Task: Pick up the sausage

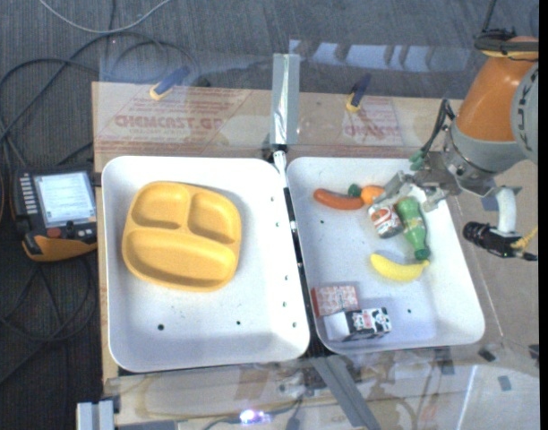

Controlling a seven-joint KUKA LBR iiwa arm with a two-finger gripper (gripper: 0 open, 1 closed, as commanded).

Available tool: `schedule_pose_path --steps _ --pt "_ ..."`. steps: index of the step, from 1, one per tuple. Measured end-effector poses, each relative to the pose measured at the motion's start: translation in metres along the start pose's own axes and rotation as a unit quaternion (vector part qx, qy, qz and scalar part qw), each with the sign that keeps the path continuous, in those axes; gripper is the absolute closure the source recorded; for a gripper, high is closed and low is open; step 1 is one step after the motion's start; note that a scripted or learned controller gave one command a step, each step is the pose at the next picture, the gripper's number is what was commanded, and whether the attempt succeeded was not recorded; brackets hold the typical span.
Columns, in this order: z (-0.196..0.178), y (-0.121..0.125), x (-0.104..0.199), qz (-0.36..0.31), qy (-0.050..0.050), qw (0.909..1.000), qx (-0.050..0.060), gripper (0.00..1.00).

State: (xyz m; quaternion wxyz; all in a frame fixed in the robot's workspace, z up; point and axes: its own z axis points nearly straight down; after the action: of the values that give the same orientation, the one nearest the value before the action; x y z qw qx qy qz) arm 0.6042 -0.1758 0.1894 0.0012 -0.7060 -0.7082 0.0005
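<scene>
Fingers (408, 186) of the gripper hang over the upper part of the right bin (453, 330), above a small can (384, 220) and a green bottle (413, 224); whether they are spread or closed cannot be told, and nothing is seen held. The sausage (338, 201) lies left of the can, beside a carrot (367, 193). A banana (398, 268) lies below the bottle. The left bin (122, 339) bears a yellow divided tray (182, 235).
</scene>
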Motion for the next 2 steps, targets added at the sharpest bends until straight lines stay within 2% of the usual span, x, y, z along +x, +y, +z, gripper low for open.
schedule_pose_path --steps 1,2 --pt "0.077 0.066 0.047 0.007 -0.006 0.9998 -0.016 0.00" --pt "0.090 -0.005 0.082 -0.144 0.000 0.9896 0.000 0.00"
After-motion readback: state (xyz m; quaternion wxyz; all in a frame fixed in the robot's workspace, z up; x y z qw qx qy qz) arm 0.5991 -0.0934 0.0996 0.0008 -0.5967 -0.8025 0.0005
